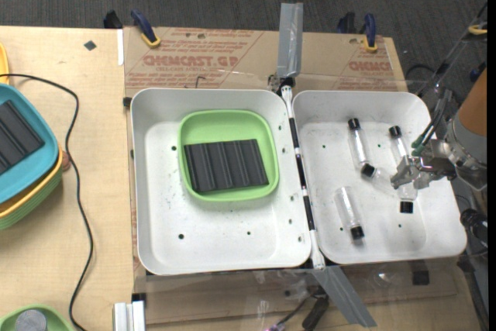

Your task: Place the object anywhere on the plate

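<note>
The green plate (267, 132) sits in the left bin (147, 182), a black ribbed pad on it; the gripper (406, 181) hangs low in the right bin (434, 240) – picking step, I judge – its grip unreadable. Next calls for closing on one clear black-capped tube (358, 143), lying near-upright in view – cap at its far end

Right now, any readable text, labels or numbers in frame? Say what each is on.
"CHEMCAST GP": red print, left part of the cardboard sheet behind the bins.
Same red print, cut off, on the sheet's right part near the blue clamp: only partly legible.
Smaller red lines above both: too blurred to read.
The vials and green plate carry no readable text.
</note>
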You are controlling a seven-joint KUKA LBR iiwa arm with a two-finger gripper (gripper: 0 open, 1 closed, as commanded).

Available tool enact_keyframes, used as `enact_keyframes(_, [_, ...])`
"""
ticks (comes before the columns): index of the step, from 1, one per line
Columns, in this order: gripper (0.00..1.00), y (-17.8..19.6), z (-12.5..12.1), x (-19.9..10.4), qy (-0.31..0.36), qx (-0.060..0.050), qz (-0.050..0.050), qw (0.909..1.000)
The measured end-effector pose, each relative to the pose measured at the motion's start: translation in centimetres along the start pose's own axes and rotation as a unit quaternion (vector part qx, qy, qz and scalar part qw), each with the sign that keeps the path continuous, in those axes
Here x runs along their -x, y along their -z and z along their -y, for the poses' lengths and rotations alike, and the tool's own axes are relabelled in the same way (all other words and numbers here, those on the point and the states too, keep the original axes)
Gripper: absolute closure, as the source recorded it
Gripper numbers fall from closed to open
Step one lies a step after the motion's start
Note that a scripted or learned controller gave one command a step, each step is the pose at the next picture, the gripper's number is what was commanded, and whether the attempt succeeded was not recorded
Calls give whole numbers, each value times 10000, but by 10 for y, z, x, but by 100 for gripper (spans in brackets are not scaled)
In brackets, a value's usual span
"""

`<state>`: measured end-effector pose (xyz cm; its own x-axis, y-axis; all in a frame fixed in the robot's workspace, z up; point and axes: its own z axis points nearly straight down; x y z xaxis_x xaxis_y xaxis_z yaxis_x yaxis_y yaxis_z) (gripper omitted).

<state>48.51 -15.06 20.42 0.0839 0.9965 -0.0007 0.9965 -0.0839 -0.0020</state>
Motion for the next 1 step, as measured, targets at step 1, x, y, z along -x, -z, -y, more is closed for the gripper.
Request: enact_keyframes(1, [0,0,0,0,0,0,0,10000])
